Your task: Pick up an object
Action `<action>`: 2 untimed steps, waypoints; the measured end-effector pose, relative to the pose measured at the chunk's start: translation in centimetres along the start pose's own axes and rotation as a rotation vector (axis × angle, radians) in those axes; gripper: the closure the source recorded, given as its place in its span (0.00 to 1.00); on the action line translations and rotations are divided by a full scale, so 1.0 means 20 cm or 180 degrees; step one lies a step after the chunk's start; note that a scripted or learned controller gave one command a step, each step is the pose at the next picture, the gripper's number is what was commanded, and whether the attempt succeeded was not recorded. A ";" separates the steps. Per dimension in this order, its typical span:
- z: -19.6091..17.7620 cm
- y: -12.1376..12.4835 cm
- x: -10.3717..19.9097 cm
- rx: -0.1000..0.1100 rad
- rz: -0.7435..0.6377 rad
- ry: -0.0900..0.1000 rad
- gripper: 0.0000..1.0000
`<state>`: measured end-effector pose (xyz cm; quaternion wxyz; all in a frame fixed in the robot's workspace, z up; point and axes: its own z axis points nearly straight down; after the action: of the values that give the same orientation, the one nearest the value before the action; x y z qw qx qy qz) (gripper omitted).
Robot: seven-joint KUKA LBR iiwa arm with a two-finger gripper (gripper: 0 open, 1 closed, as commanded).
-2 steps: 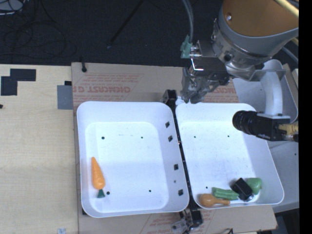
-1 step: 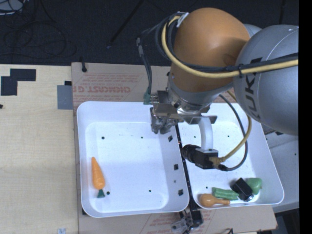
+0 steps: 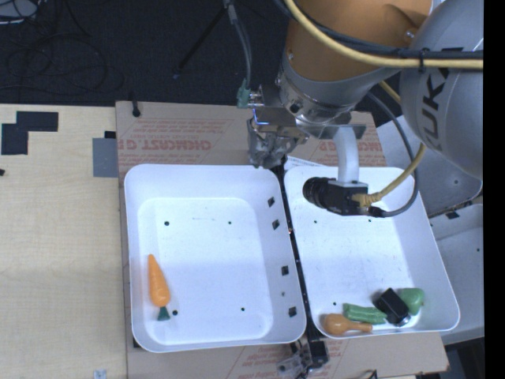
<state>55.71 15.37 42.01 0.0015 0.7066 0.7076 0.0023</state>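
The arm (image 3: pixel 371 46) hangs over the bins' far edge, its gripper (image 3: pixel 267 155) state impossible to tell.

Robotics lab test cell

A grey and orange industrial arm (image 3: pixel 379 38) trailing yellow cable (image 3: pixel 339 34) reaches over two white bins (image 3: pixel 134 212) on a plywood table (image 3: pixel 55 235); loose black cables (image 3: pixel 55 54) lie on dark floor along the frame's top, and cardboard (image 3: pixel 189 136) lies under the bins.
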 end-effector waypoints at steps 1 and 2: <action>-0.29 0.45 0.30 -0.0008 -0.0013 0.0002 1.00; -0.14 0.43 -0.10 0.0041 0.0024 -0.0016 1.00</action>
<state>64.39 13.30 44.83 -0.0012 0.7093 0.7049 -0.0041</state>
